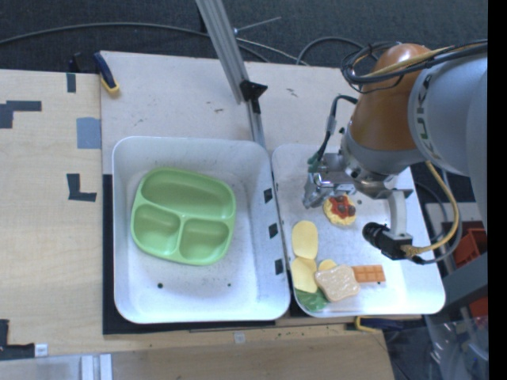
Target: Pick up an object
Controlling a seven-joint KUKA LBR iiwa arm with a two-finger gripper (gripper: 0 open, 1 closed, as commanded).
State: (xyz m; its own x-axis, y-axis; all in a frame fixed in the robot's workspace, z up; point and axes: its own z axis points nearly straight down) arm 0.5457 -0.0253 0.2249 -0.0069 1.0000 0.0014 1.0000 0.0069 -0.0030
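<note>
Camera view has my gripper (317,190) low in the right bin (428,295); finger spacing I cannot tell. Pizza slice (341,210) lies just at its 3 o'clock. Yellow piece (305,239), long axis 12-to-6, sits below; toast (338,283) and orange bar (367,275) crowd 5 o'clock. Green divided tray (184,216) fills the left bin (127,291).

A grey robot arm (428,109) with an orange band reaches in from the right, its gripper (319,190) pointing down.
</note>
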